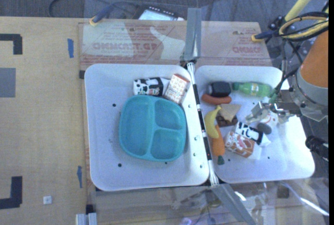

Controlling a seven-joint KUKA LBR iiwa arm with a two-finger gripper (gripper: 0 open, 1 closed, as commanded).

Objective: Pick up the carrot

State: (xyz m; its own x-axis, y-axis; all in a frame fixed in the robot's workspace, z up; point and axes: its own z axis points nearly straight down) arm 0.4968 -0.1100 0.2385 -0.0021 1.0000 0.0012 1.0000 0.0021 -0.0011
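Camera view. We see the gripper (262,113) in the right bin (292,161), reaching in from the right, with the grey arm (313,83) and its orange band behind it. We cannot tell how far the jaws stand apart, nor whether anything sits between them; the metal parts blur against the clutter below.

The carrot (217,144) lies well to the left of the jaws and somewhat toward the near rim, close to the wall that divides the two bins. Its orange body runs along that wall, with a green end nearest the front.

Between the jaws and the carrot we note a banana (211,120) touching the carrot's far end, a brown-and-tan item (228,114) beside the banana, and a red-and-white carton (240,143) just right of the carrot. A black-and-white carton (251,132) lies directly under or beside the jaws. Beyond the jaws, toward the far rim, sit a green bottle (253,89), a black object (219,88) and a red sausage (216,98).

Open floor remains in the right bin's near right corner.

The left bin (99,130) holds a teal divided plate (153,128), a cow-patterned carton (148,86) and a small red-and-white box (177,88).
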